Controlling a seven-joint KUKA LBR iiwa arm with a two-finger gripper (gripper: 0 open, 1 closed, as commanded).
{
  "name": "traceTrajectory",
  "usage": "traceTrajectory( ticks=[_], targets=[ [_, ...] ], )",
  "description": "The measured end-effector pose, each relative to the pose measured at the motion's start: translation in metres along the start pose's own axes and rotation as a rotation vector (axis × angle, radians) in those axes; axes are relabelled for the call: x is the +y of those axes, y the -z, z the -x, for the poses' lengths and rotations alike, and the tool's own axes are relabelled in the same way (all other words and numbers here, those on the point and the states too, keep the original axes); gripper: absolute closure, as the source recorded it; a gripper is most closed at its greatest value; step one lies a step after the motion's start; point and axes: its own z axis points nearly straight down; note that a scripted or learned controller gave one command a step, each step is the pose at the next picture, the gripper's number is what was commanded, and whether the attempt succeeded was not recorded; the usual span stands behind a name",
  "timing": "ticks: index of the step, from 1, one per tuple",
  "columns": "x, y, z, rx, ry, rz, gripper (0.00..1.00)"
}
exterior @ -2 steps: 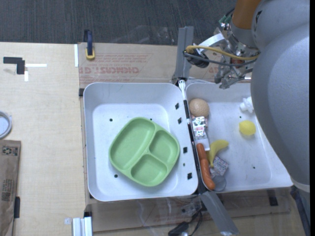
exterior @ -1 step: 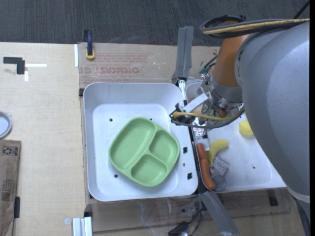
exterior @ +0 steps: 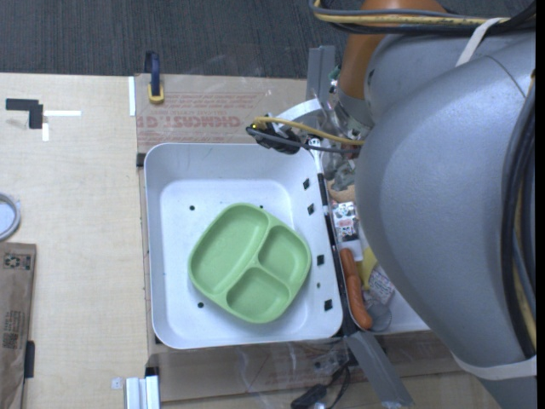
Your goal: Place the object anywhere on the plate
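Note:
A light green plate (exterior: 249,262) with three compartments lies in the left white bin (exterior: 170,228), slightly right of its middle, with nothing on it. The grey arm (exterior: 451,186) with its orange band covers most of the right bin. The gripper (exterior: 341,173) reaches down into the right bin just past the wall between the bins, and the wrist and cables hide its fingers. In the visible strip of the right bin lie an orange sausage-shaped object (exterior: 354,290), something yellow (exterior: 368,271) and a small printed packet (exterior: 345,222).
A brown cardboard sheet (exterior: 213,113) lies behind the left bin, with a blue and yellow clamp (exterior: 153,79) at its edge. On the wooden bench to the left sit a roll of tape (exterior: 4,218) and a brown paper bag (exterior: 15,313). Cables (exterior: 289,135) loop over the bin's back corner.

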Motion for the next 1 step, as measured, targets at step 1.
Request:
traceTrajectory(
  ticks=[1],
  targets=[
    [-0.0606,-0.1154,0.0424,0.006,0.043,-0.004,1.0]
  ],
)
